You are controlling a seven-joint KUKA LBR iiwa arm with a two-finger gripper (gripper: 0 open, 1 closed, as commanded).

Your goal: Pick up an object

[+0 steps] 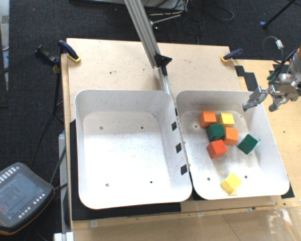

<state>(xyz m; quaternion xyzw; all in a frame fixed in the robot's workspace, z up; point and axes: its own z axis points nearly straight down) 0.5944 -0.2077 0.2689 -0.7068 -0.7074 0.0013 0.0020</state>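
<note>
**Colours on the bench**

We see two white bins [125,149] — speckled with dark flecks — on a pale tan bench [120,64]. In the right bin lie three orange blocks [208,118], two dark green blocks [248,144] and two yellow blocks [231,183]. The clamps [69,50] are blue and yellow.

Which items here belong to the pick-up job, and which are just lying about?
Job:
hand
orange blocks
yellow blocks
green blocks
right bin

Lying about:
left bin
teach pendant
clamps
aluminium bar
</note>
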